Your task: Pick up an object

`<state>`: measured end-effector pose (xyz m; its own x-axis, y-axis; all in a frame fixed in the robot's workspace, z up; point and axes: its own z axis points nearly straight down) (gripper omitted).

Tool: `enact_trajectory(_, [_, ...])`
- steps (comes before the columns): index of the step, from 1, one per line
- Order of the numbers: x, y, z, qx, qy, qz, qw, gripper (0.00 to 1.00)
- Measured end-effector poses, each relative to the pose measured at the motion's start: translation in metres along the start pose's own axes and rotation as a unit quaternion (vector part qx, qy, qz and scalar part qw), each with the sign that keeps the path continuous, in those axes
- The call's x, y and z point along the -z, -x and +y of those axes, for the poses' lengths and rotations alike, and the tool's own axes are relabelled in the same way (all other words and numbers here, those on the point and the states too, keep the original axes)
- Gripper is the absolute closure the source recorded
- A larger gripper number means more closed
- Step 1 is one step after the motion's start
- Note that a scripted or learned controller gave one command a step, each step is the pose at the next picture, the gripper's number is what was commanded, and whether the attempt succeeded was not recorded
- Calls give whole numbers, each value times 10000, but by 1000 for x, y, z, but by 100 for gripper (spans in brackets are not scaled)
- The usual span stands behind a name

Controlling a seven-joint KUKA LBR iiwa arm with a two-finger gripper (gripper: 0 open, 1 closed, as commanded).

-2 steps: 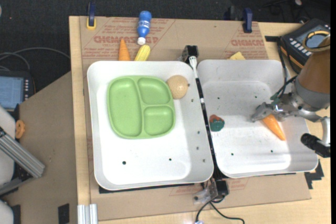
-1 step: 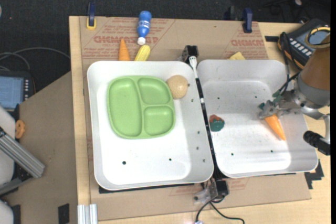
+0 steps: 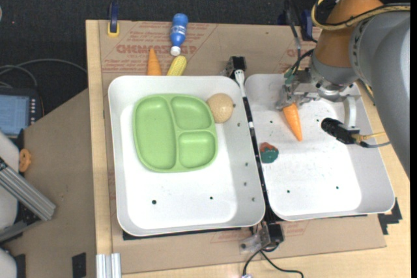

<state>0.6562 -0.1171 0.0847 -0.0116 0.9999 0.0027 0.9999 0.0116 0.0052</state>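
From the camera view above the desk, we are looking at the hand [image 3: 294, 96] reaching in from the right and hanging low over the far end of the right bin [image 3: 326, 198]. The carrot [image 3: 292, 121] is lying in that bin just beneath and in front of the hand, thick end toward it, long axis running away toward the near rim and slightly right. We are judging the hand as touching or nearly touching the thick end, but whether it is apart or together we cannot tell.
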Motion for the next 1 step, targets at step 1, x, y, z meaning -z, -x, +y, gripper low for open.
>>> enact_trajectory(1, [108,-56,-38,-23,23,-4,10000,100])
